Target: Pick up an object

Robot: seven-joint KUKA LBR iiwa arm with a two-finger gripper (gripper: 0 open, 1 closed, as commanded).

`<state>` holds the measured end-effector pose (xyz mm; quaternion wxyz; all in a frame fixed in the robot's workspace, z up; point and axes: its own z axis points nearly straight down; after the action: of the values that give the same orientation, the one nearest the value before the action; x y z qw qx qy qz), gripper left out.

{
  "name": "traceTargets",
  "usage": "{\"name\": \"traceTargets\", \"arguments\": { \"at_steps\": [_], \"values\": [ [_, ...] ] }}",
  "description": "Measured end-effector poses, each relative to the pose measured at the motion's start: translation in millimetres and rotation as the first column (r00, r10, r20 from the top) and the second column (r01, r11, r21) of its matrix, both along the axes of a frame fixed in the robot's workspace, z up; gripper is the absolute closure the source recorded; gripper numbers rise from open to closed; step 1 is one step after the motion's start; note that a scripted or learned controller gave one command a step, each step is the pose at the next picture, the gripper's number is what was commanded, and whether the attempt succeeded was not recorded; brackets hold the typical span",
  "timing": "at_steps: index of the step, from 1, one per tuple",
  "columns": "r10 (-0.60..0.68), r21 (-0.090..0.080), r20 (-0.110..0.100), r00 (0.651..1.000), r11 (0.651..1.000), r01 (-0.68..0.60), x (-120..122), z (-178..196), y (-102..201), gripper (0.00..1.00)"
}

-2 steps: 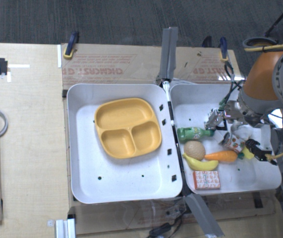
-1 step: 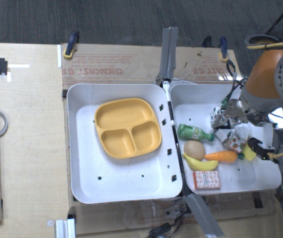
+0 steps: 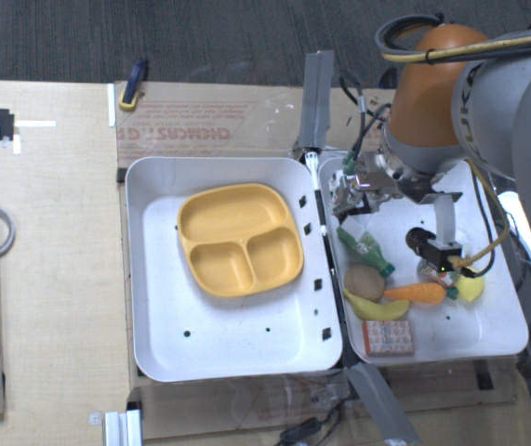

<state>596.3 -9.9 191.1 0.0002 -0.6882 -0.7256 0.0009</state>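
Note:
My gripper (image 3: 351, 191) hangs over the upper left corner of the right bin (image 3: 497, 342), above the objects. Below it lie a green bottle-like thing (image 3: 365, 248), a brown kiwi (image 3: 365, 282), a yellow banana (image 3: 377, 308), an orange carrot (image 3: 416, 294) and a small yellow thing (image 3: 470, 288). A red and white packet (image 3: 389, 338) rests near the bin's front edge. Nothing shows between the gripper's fingers.
The left bin (image 3: 153, 342) holds a yellow sectioned plate (image 3: 240, 238). A metal divider (image 3: 317, 110) runs between the bins. A yellow and blue tool (image 3: 134, 85) lies on the cardboard behind the left bin.

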Motion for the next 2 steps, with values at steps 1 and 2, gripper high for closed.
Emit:
{"name": "traceTargets", "arguments": {
  "at_steps": [1, 2],
  "values": [
    [0.170, 0.000, -0.001, 0.985, 0.985, -0.170, 2.4, -0.3, 20.4, 1.00],
    [0.168, -0.001, -0.002, 0.986, 0.986, -0.168, 2.7, 8.1, 18.7, 1.00]
  ]
}}
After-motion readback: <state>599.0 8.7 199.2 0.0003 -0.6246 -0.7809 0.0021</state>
